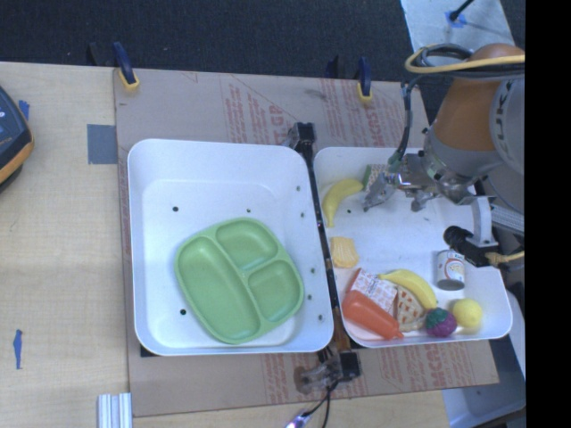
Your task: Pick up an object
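Right bin: open middle, crowded near edge

Toys crowd the right bin's [500, 324] near edge; a banana [337, 196] lies far-left; the middle floor lies open.

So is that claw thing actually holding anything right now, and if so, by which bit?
Nothing is held. The gripper hangs over the far end of the right bin, its fingers apart with white bin floor between them. The nearest item, a banana, lies beside it, untouched.

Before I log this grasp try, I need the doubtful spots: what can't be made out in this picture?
- Gripper: small and blurred in the camera view; its state is unclear.
- Can: label too small to read.
- Boxed toy: partly covered by the carrot and lower banana.
- Arm: cut off at the right.
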Action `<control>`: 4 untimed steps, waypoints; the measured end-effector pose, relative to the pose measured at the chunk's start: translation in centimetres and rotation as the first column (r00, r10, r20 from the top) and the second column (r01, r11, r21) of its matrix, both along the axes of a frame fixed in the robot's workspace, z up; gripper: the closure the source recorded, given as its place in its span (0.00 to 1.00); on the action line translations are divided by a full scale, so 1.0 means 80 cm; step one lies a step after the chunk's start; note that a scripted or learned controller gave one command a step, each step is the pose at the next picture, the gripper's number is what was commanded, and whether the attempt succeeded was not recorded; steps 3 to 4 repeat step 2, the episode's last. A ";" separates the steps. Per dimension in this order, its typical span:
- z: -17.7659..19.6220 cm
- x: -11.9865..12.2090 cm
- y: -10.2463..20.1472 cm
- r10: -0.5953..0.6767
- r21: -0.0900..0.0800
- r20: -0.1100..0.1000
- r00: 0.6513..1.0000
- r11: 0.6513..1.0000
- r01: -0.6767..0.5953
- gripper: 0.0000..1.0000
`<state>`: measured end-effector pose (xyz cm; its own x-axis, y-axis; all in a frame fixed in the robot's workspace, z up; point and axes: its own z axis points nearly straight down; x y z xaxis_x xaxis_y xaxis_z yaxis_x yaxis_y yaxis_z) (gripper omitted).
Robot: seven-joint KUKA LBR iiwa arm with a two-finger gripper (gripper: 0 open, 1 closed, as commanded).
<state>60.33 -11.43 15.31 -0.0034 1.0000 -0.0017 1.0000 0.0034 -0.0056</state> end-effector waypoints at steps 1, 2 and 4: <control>-0.055 0.069 0.019 0.002 0.001 0.009 1.000 1.000 -0.002 0.00; 0.058 -0.010 0.043 0.000 0.002 0.002 1.000 1.000 0.000 0.00; 0.058 -0.010 0.043 0.000 0.002 0.002 1.000 1.000 0.000 0.00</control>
